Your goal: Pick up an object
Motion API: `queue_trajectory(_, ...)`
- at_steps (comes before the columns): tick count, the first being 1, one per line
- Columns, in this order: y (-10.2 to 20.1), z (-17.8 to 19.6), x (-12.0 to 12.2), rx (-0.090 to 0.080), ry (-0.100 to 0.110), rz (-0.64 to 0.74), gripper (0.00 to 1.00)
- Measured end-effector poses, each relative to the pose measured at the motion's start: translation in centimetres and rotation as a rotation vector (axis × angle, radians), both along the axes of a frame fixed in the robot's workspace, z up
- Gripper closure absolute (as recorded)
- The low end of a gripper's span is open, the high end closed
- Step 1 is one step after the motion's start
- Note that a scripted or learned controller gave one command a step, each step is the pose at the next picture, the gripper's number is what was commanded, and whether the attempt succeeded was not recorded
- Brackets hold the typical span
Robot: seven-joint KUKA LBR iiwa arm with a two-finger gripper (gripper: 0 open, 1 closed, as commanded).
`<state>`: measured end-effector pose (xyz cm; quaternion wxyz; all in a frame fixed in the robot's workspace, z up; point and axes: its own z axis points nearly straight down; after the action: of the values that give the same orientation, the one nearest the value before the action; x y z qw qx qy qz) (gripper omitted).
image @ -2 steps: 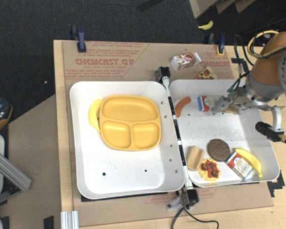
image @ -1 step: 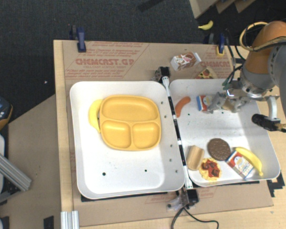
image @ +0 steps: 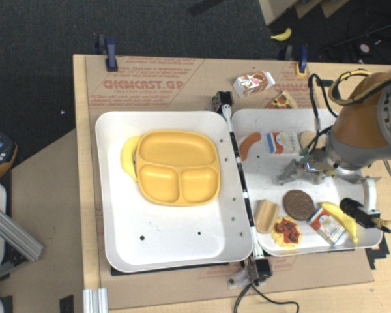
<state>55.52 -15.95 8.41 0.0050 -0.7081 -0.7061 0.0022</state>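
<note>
My gripper is low over the middle of the right bin, reaching in from the right under the grey arm with its orange band. Nothing shows held in it. Just below it lies a round brown patty. A small milk carton and a red sausage lie up and to its left. Along the bin's front are a tan cylinder, a red and yellow food toy, a red and white packet and a banana.
The left bin holds a yellow divided plate over a yellow piece at its left. Behind the bins on the board sit a small printed box and a pizza slice toy. Blue clamps grip the back edge.
</note>
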Motion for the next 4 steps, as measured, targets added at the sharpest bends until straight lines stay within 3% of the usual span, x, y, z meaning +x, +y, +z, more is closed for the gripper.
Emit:
queue_trajectory(1, -5.9, 1.1, 9.3, -0.004, -0.016, 0.004, 0.00)
queue_trajectory(2, -5.7, 2.1, 9.1, -0.005, -0.015, 0.006, 1.00)
queue_trajectory(3, -5.7, 2.1, 9.0, -0.006, -0.014, 0.006, 0.00)
queue_trajectory(4, -3.5, -0.1, -0.7, 0.000, 0.000, 0.000, 0.00)
